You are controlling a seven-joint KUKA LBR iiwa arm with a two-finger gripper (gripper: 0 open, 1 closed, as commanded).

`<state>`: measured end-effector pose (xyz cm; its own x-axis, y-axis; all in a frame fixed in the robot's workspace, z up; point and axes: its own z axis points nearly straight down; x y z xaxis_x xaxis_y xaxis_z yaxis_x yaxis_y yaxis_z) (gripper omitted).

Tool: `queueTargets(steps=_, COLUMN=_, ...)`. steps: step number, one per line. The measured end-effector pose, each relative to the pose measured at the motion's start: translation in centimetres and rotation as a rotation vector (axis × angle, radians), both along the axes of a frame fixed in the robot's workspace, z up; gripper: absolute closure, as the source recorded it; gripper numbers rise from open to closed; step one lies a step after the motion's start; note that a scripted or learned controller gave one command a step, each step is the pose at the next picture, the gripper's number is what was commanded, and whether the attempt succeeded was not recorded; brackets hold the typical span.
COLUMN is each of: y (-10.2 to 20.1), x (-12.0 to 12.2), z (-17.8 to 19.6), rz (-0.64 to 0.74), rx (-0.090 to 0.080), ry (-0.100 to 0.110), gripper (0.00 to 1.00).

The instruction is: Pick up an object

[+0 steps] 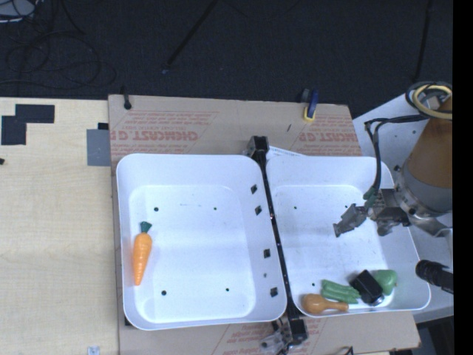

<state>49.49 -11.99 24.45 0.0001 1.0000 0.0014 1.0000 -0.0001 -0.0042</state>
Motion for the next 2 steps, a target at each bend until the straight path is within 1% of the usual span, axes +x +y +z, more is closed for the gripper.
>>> queueTargets(steps=1, y=4.5, x=3.0, z=-5.1, rz=0.004, rx=0.002, ry=0.004, gripper=0.00)
queueTargets(steps=2, y=14.8, x=14.5, z=-5.7, rz=0.012, rx=0.001, ry=-0.010, gripper=0.00)
